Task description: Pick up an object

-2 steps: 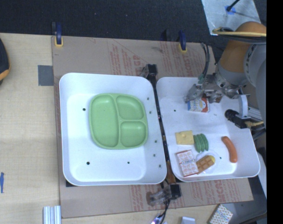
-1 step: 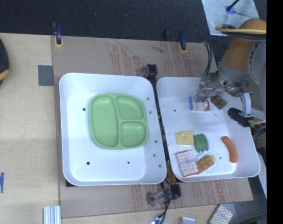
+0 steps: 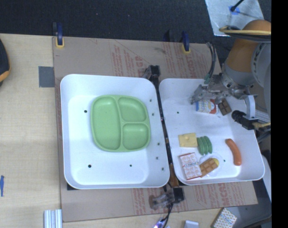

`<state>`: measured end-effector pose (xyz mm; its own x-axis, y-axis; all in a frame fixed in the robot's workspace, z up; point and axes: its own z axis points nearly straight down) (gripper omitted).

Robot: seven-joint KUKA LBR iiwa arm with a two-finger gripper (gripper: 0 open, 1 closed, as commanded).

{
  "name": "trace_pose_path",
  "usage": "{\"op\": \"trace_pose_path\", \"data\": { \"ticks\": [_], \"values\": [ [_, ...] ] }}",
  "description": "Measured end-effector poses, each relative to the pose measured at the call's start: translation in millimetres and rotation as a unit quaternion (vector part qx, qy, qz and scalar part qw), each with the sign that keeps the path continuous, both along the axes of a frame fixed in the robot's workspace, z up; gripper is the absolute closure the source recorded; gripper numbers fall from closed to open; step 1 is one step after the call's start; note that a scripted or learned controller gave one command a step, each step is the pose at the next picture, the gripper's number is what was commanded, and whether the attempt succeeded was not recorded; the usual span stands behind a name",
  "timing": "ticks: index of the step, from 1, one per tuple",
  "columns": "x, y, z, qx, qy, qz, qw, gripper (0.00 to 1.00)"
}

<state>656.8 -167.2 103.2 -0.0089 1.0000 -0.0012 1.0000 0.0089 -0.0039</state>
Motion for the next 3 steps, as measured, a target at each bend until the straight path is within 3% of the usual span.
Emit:
{"op": "trace_pose_path", "data": {
  "ticks": [1,2,3],
  "values": [
    [1,-40,-8,0.0077,0.001,-0.002,1.0,0.0],
    [-65,-45,45,0.0003,-0.001,-0.004,1.0,0.0],
    [2,-44,-11,0.0003,-0.003,-0.001,1.0,0.0]
  ]
}}
